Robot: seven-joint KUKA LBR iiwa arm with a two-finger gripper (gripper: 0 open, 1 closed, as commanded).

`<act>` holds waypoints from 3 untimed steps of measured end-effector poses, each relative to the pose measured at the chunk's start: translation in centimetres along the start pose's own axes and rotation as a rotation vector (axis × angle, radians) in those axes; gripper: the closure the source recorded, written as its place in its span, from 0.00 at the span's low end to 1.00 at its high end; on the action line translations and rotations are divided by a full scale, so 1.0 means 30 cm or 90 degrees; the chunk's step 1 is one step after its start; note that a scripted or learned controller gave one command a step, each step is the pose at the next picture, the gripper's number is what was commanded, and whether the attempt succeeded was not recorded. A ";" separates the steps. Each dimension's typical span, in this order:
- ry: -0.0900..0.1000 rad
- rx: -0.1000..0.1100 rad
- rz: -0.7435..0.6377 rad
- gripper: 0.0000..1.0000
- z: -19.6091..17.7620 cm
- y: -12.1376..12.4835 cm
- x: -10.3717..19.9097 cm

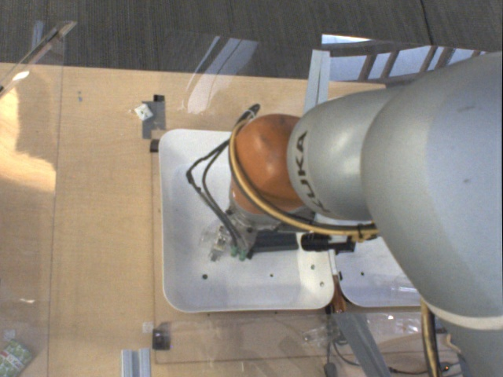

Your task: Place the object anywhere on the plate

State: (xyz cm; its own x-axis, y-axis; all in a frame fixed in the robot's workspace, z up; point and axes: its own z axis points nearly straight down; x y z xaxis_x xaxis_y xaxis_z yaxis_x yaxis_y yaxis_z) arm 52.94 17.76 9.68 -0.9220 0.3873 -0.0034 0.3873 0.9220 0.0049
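We see our gripper (224, 244) low over the left bin (177, 210), with no object or plate visible near it, so progress is unclear.

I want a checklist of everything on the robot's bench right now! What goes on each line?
Surface: wooden bench with two white bins; left bin, right bin mostly hidden by the arm.
Job's things: nothing seen; the arm may be hiding the plate and the object.
Clutter: nothing seen.
Grippers: gripper low over the left bin, blurry and partly hidden under the wrist.
Cables: black cables loop along the orange band.
Surroundings: dark carpet beyond the bench; black bracket near the bin corner.
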 end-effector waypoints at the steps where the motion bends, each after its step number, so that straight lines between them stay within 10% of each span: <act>1: -0.002 -0.001 -0.493 1.00 -0.155 -0.123 0.092; 2: -0.001 -0.002 -0.576 1.00 -0.062 0.117 -0.090; 3: -0.002 -0.002 -1.067 1.00 -0.003 0.244 -0.075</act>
State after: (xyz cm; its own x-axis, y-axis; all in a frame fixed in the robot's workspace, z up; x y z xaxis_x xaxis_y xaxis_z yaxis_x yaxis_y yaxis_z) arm 57.85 23.65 9.80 -0.2882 -0.9575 -0.0087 -0.9576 0.2882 -0.0035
